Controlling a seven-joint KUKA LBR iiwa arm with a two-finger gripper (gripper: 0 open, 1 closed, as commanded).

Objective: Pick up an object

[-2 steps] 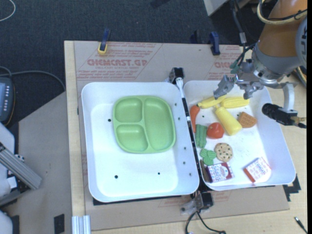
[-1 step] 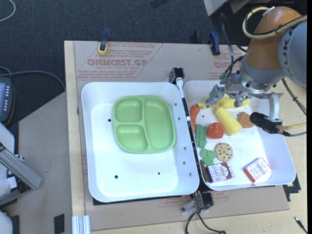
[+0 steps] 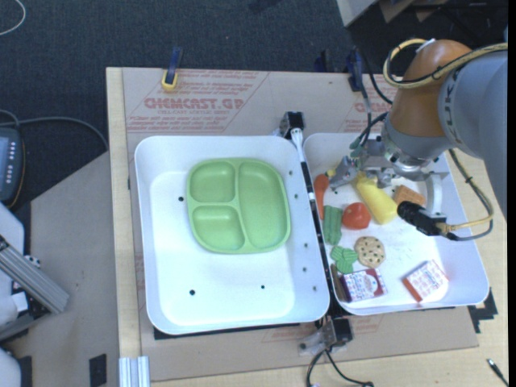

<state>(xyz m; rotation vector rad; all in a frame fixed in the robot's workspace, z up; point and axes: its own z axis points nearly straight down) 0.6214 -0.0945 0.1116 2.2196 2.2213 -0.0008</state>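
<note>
The desk (image 3: 201, 107) carries two shallow white bins side by side.

Left bin (image 3: 161, 264): contains one green divided plate (image 3: 239, 205) with three compartments, lying flat in the far half of the bin.

Right bin (image 3: 463, 285): contains the loose objects.
- A yellow object (image 3: 376, 200) lies at the far centre, directly under the wrist.
- A red tomato-like item (image 3: 356, 214) lies just beside the yellow object, on its left near side.
- An orange carrot-shaped piece (image 3: 322, 190) lies along the left wall, with a green piece (image 3: 332, 222) nearer on the same wall.
- A round cookie (image 3: 370, 251) lies near the bin centre; a green leafy piece (image 3: 344, 259) is just beside it on the left.
- Two red-and-white packets occupy the near part: one (image 3: 362, 284) on the left, one (image 3: 425, 280) on the right.
- An orange item (image 3: 409, 193) lies right of the yellow object.

The arm (image 3: 451, 87) reaches in from the right. The gripper (image 3: 372, 176) is positioned low over the far part of the right bin, above the yellow object. The spread of the gripper cannot be told from this view, and no object is seen held by it.
</note>
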